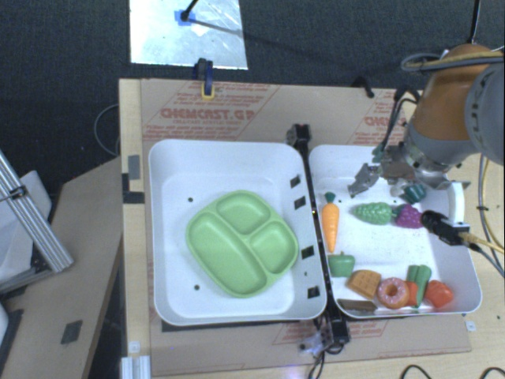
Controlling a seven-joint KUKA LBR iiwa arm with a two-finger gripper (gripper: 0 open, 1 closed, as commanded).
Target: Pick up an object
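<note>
My gripper [368,180] hangs over the back of the right bin [458,302], above its bare floor and just behind the toy food. No toy is seen in its grasp. Nearest to it are an orange carrot [330,225] to its front left and a green bumpy vegetable [374,212] directly in front. A purple grape bunch [408,216] and a teal piece [415,191] lie to the right, under the wrist. Along the bin's front lie a green block [341,265], a toast slice [364,282], a pink donut [392,292], a green pepper [418,276] and a red tomato [439,294].
The left bin [170,212] holds a green divided plate [241,242]. A black divider with clips [309,212] runs between the bins. The grey and orange arm [454,109] reaches in from the right, with black cables [446,229] over the right bin's edge.
</note>
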